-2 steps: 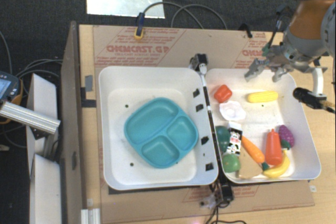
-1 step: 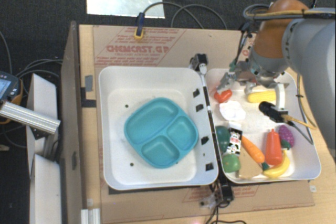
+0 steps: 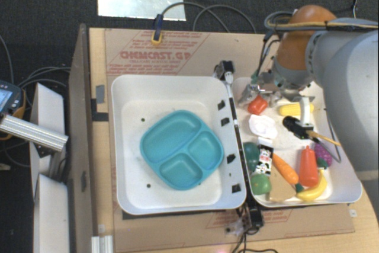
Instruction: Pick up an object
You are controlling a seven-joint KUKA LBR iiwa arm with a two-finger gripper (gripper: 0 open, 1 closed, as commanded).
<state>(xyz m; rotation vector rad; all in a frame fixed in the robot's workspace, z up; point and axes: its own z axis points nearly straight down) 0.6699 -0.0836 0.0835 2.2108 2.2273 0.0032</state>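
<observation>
Now | gripper (image 3: pixel 260 93) low over far end of right bin (image 3: pixel 349 189), just above orange-red toy (image 3: pixel 257 106) | jaws: cannot tell | teal plate (image 3: pixel 181 149) in left bin (image 3: pixel 133 127)

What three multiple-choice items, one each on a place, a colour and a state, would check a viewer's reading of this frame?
1. Where does the teal divided plate lie?
A. In the left bin
B. In the right bin
C. On the floor

2. What colour is the small toy right under the gripper?
A. Blue
B. Orange-red
C. Black

3. How does the carrot rest?
A. Held up in the air
B. Standing upright on the plate
C. Lying flat in the right bin among the other toys

Answers:
1 A: the plate sits alone in the left bin.
2 B: the orange-red toy lies at the far end of the right bin, just below the gripper.
3 C: the carrot lies on the bin floor between the cow-patterned toy and the red toy.
</observation>
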